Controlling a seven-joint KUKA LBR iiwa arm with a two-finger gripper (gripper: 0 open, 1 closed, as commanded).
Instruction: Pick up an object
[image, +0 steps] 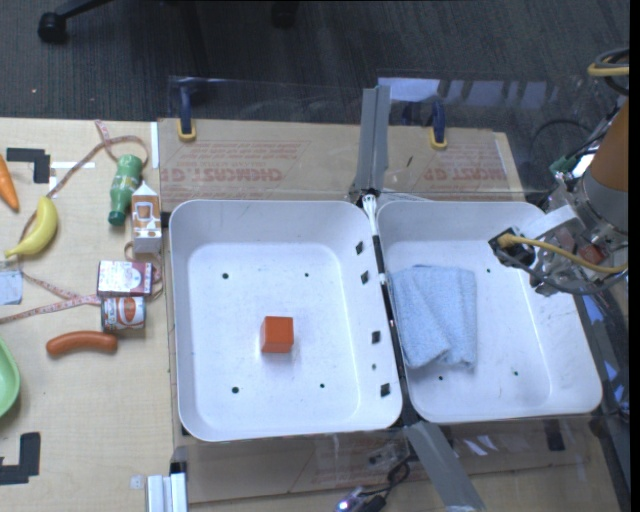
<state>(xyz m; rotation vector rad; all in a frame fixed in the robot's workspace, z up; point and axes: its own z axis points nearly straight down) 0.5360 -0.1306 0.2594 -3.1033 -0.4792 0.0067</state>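
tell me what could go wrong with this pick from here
1. The grey cloth lies limp and folded in the right bin, closest to the gripper. A grasp might catch only a top fold and slip off.
2. The orange block sits small and alone in the left bin, across the adjoining rims from the gripper. A slightly off descent could nudge it aside.

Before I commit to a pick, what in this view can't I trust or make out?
Camera view:
- Anything under the folded cloth in the right bin: hidden by the cloth itself.
- Most of the arm: cut off by the right edge.
- The green item and the carrot on the bench: cut off by the left edge.
- Print on the carton and the can: too small to read.
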